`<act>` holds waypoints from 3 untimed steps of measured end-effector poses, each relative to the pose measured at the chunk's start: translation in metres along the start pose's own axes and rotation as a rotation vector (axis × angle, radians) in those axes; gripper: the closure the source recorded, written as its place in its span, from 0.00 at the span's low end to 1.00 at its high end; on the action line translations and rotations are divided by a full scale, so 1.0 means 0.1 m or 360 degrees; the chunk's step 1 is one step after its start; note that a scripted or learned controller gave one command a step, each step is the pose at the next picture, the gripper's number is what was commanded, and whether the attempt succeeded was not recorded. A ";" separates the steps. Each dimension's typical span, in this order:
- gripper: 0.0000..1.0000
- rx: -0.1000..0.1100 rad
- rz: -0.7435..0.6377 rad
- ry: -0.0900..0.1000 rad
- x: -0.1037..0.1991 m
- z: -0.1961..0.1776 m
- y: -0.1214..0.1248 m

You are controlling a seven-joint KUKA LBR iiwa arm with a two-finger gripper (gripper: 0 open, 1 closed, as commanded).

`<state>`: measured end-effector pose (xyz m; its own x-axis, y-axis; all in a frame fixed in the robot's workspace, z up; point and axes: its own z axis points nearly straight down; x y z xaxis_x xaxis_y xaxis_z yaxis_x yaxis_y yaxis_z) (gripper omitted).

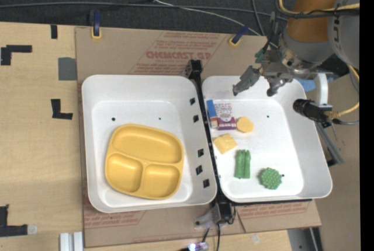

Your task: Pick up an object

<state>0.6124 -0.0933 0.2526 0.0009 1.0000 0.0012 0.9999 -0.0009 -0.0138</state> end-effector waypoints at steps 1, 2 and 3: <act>0.00 -0.0019 -0.0004 -0.0002 0.00 -0.07 0.02; 0.00 -0.0011 -0.0002 -0.0003 -0.04 0.56 -0.02; 0.00 -0.0011 -0.0004 -0.0003 -0.02 1.20 0.00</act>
<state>0.6104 -0.0953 0.1325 -0.0013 1.0000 -0.0006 1.0000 0.0013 -0.0069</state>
